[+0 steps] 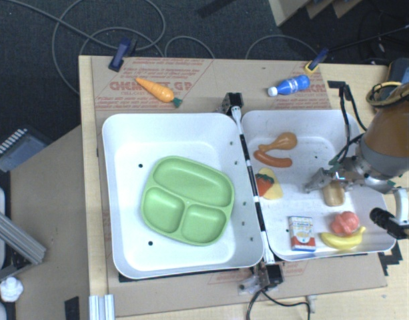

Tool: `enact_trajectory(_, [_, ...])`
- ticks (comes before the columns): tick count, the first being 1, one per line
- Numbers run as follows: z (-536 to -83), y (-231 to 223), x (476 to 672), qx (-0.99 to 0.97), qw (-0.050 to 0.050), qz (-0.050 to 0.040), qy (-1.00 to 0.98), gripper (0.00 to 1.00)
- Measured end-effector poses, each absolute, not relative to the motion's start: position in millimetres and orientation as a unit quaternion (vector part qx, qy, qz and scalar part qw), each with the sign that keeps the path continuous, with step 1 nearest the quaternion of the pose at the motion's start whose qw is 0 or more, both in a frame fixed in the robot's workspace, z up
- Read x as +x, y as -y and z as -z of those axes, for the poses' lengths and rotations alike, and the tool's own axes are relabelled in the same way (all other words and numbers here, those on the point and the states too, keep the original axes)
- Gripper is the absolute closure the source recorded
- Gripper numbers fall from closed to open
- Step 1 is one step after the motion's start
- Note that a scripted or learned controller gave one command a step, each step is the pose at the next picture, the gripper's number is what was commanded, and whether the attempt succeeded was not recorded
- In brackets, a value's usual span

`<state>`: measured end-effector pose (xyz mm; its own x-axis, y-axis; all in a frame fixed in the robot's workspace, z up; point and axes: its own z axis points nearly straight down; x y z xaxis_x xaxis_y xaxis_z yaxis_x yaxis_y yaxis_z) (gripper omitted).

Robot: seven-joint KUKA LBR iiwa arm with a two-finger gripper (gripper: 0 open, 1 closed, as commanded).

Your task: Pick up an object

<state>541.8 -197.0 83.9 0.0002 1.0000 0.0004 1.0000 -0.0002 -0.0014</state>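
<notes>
A small tan object (334, 194) lies in the right bin (311, 127), directly under the gripper (333, 181); whether it is open or closed cannot be told. A good grasp needs centring, clear of the red fruit (346, 222)

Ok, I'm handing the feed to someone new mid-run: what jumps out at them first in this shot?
Probably the green divided plate, lying alone in the left bin. Next the right bin and its toy food: a hot dog, a red fruit touching a banana, a small carton. The gripper reaches in from the right above a brownish piece, while a carrot and a blue bottle lie on the bench behind the bins.
</notes>
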Motion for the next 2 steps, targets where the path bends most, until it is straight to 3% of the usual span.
enact_trajectory(1, [-94.6, 197.6, 542.6, -0.707, -0.001, 0.0001, 0.707, 1.00])
enact_trajectory(2, [-158.2, 133.2, 576.1, -0.706, 0.000, 0.0007, 0.708, 1.00])
